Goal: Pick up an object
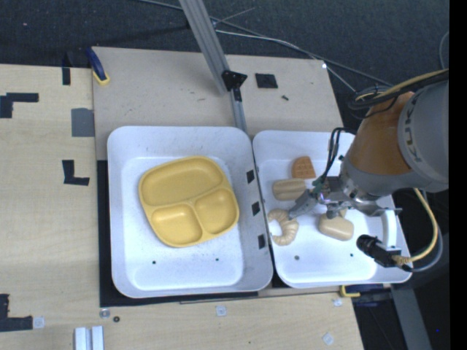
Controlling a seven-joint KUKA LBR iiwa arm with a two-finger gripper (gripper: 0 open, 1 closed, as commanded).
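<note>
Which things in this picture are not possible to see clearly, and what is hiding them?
- Hand, camera view: small and blurred, so whether anything is between its fingers cannot be told.
- Right bin, camera view: the arm covers its right side.
- Pale item under the wrist: top edge hidden by the arm.
- Curled item: too small to identify.

A single fixed camera looks down on the bench (182, 86) from above at a slight slant, far enough back to take in both white bins whole. The left bin (124, 195) sits at centre-left of the frame, the right bin (321, 265) at centre-right. The arm (398, 141) enters from the right edge, and dark floor crosses the top.
</note>
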